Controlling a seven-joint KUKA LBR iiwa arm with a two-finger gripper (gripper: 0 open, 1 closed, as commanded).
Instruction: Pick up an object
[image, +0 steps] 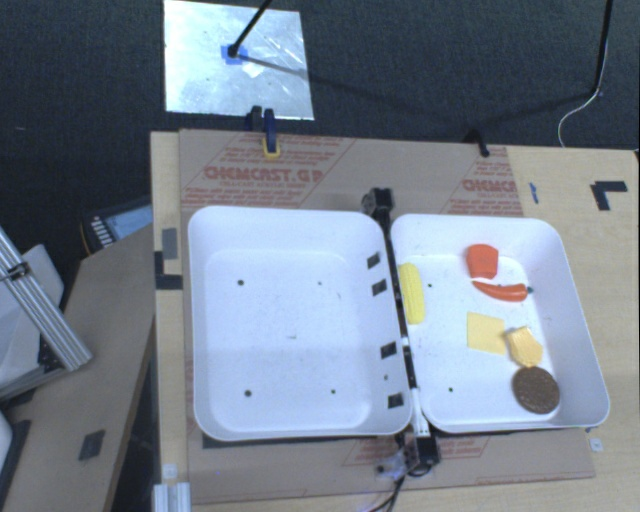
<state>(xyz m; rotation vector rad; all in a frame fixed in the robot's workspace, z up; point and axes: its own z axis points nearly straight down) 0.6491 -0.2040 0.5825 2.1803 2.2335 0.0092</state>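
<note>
The right bin (585, 330) holds several toy food items. A yellow corn cob (411, 292) lies along its left wall. An orange chunk (482, 260) sits near the back, with a red chili pepper (500, 291) just in front of it. A flat yellow cheese slice (486, 333) lies mid-bin, touching a smaller yellow lump (525, 347) on its right. A round brown cookie (536, 389) rests near the front right corner.
The left bin (200, 330) stands beside the right one on a cardboard sheet (300, 170). Black clips (388, 318) join the bins along their shared wall. A shiny metal plate (238, 58) lies beyond the bench at the back.
</note>
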